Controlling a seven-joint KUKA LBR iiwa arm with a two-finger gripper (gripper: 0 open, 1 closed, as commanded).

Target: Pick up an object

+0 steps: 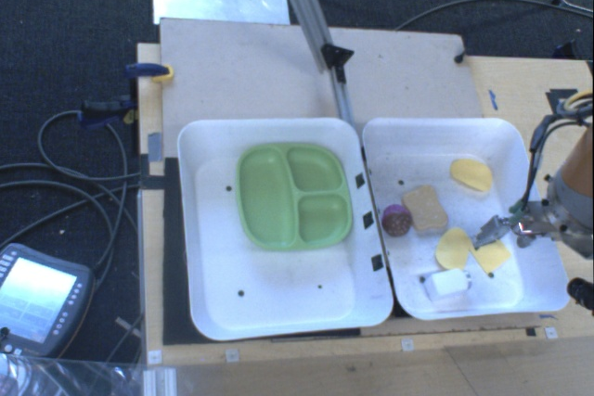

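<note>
Yellow chip (491, 256) under pincer (490, 234), beside white block (448, 282).

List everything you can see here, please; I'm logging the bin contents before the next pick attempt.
White bins: 2, white, side by side on the bench.
Divided plate: 1, light green, three compartments, in the left bin.
Yellow pieces: 3, yellow, right bin; one near the back, two toward the front beside the gripper.
Bread-like slice: 1, tan, middle of the right bin.
Round item: 1, dark purple, right bin, touching the slice's left side.
Block: 1, white, front of the right bin.
Clamp: 1, blue and yellow, bench's back left edge.
Handheld pendant: 1, grey with lit screen, on the floor at left.
Gripper: 1, metallic, low over the right bin between the two front yellow pieces.
</note>
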